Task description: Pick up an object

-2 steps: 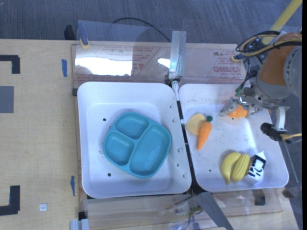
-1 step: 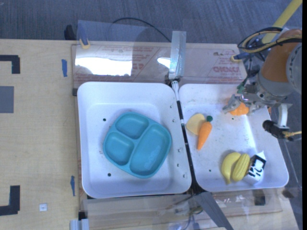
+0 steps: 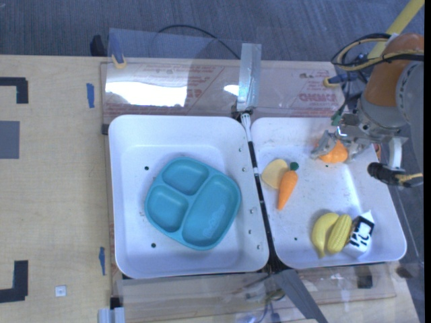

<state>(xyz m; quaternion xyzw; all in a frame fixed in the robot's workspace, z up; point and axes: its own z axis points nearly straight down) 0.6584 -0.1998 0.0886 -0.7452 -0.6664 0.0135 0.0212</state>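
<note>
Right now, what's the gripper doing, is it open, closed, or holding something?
Gripper: over the right bin, right at a small orange object; open, closed or holding cannot be told.

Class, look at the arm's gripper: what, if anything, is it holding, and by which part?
The gripper sits on a small orange object in the right bin; whether it grips it, and where, cannot be told.

— What kind of place is this?
— A robotics lab. A wooden bench carries two white bins, with black marker shapes taped at nine o'clock.
— Anything else?
— Clear plastic shields at twelve, and a cabled grey arm at two o'clock.
</note>
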